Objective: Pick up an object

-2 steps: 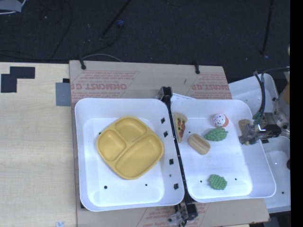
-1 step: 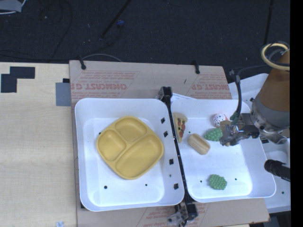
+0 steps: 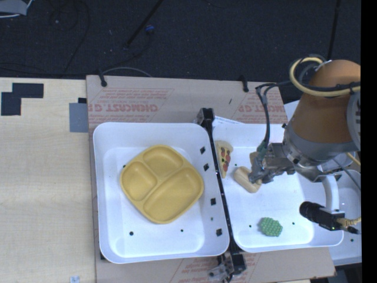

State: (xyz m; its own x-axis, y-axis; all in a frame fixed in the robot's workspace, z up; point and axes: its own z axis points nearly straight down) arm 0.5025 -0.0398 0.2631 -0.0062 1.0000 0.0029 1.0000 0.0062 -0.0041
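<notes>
While you are watching the right bin (image 3: 294,240), the gripper (image 3: 259,177) is hanging just right of the tan block (image 3: 245,179), whose long axis is running toward the divider; grip state cannot be judged.

The table (image 3: 41,181) has a pale wood surface with some dark rectangular marks near its left edge. A brown cardboard sheet (image 3: 153,102) with red printed letters lies on it. Behind the table, the floor (image 3: 177,28) is dark, and thin cables (image 3: 147,16) run across it.
</notes>
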